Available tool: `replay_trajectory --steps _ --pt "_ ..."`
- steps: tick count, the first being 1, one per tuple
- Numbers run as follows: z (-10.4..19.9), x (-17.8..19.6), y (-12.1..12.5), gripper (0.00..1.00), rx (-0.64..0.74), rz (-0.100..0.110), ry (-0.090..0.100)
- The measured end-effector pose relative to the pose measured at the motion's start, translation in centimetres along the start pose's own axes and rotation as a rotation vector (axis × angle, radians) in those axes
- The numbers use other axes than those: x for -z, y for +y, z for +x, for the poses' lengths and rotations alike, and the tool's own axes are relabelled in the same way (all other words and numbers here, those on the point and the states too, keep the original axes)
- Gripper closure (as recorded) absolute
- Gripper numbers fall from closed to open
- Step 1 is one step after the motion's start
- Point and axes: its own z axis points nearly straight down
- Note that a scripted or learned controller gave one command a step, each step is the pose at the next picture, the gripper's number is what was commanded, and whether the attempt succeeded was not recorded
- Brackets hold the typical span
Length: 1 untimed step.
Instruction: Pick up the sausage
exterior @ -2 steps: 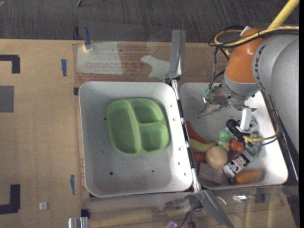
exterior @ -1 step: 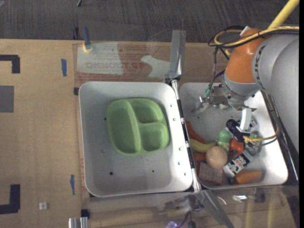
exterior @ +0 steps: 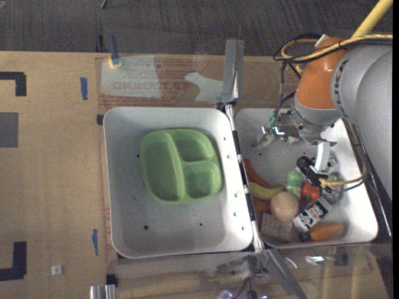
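Note:
The sausage (exterior: 255, 174), a reddish-brown link, lies slantwise against the left wall of the right bin (exterior: 361, 229). It touches a yellow banana (exterior: 269, 192) at its lower end. My gripper (exterior: 277, 137) hangs over the bare back part of that bin, up and to the right of the sausage and apart from it. Its fingers are spread open with nothing between them.
Crowded in the right bin's front half are a green piece (exterior: 294, 180), a tan ball (exterior: 284, 205), a red piece (exterior: 310, 192), an orange carrot (exterior: 325, 232), a black-and-white packet (exterior: 311, 215) and a brown slab (exterior: 277, 228). The left bin (exterior: 118, 185) holds a green divided plate (exterior: 181, 165).

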Motion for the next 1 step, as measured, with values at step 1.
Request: replay_trajectory --steps 1 --pt "-0.04 0.67 0.04 1.00 0.002 0.002 0.000"
